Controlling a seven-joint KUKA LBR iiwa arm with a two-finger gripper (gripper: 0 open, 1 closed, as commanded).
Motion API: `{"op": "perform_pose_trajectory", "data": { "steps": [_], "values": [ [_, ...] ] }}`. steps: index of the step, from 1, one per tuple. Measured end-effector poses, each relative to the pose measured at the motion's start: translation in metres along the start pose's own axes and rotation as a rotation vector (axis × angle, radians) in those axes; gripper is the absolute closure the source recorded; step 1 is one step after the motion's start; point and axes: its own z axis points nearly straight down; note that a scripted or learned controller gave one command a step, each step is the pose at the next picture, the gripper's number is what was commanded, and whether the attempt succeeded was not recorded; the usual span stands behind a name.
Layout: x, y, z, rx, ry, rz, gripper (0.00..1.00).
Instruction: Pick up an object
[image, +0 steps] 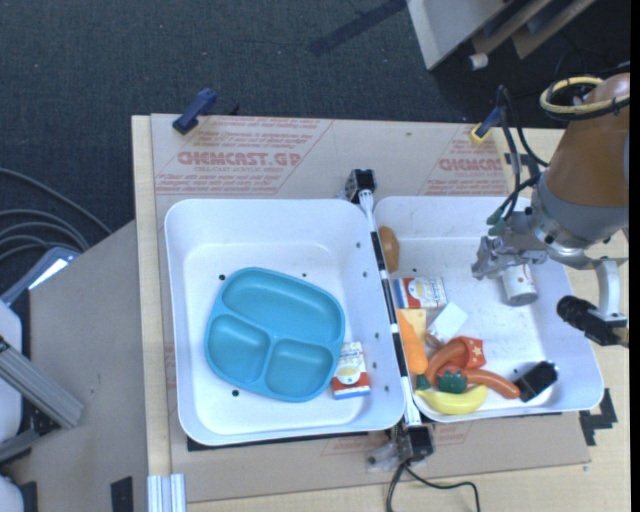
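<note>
My gripper (503, 262) hangs over the back right part of the right bin (575, 345), above bare floor. Its metal parts blur together. Toy food is piled at the bin's front left: a yellow banana (452, 401), a red pepper (457, 356), a red chili (495, 381), an orange wedge (411, 340), a white card (450, 320) and a small carton (421, 293). A brown rounded piece (388, 248) lies by the divider further back. A black block (537, 379) sits at the front right. All of these lie apart from the gripper.
The left bin (190, 250) holds a blue divided plate (275, 333) and a small juice carton (350, 368) against the divider. Cables run behind the arm at the back right. The bench carries printed cardboard (250, 150) around both bins.
</note>
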Motion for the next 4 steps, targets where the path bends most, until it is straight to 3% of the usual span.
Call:
{"op": "perform_pose_trajectory", "data": {
  "steps": [1,2,3,4],
  "values": [
    [0.0,0.0,0.001,0.001,0.001,0.0,0.0],
    [0.008,0.049,0.102,0.001,0.001,-0.001,0.0],
    [0.023,0.084,0.117,0.0,0.0,-0.002,0.0],
    [0.023,0.085,0.107,-0.001,-0.001,-0.002,1.0]
  ]
}}
